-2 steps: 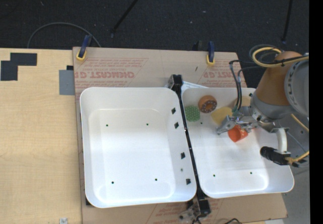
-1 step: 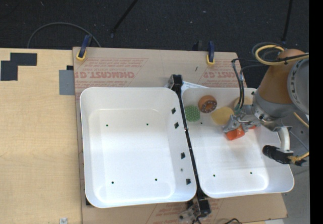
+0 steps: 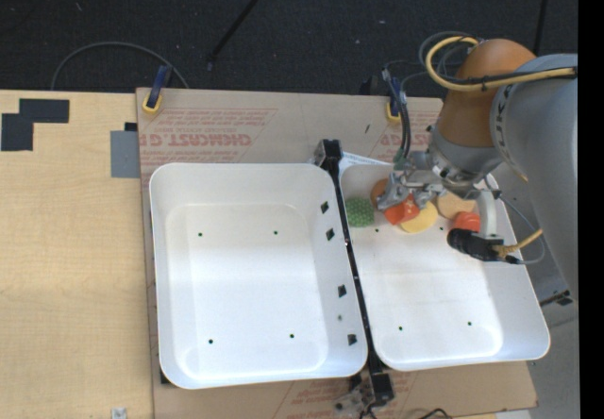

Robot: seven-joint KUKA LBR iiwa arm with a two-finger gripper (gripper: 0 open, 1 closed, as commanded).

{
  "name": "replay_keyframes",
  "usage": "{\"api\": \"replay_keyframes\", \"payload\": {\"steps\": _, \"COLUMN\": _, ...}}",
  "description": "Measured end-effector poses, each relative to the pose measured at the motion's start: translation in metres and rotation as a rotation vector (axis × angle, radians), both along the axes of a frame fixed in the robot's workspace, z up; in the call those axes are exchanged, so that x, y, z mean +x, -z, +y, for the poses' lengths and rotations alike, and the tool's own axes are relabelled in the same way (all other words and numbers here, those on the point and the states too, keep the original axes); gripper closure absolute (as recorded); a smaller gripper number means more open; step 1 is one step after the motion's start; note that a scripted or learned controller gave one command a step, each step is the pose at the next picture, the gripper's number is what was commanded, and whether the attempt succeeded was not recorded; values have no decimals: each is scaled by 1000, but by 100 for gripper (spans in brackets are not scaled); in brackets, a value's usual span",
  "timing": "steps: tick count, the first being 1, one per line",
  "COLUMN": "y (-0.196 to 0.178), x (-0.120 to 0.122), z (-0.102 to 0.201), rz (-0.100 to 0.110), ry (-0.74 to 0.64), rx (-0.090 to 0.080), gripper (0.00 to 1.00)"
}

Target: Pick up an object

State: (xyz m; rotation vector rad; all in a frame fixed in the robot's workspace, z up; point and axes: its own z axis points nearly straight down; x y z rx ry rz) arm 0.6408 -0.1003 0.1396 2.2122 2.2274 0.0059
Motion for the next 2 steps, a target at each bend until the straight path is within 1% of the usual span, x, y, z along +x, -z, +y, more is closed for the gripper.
{"api": "replay_keyframes", "payload": {"steps": 1, "y": -50, "x": -4, "z": 78, "rz": 1, "ry": 1, "rx": 1, "gripper": 100}}
{"api": "replay_keyframes", "payload": {"steps": 2, "y": -48, "x": -43, "z": 165, "rz": 5, "ry": 0, "rx": 1, "gripper": 100}}
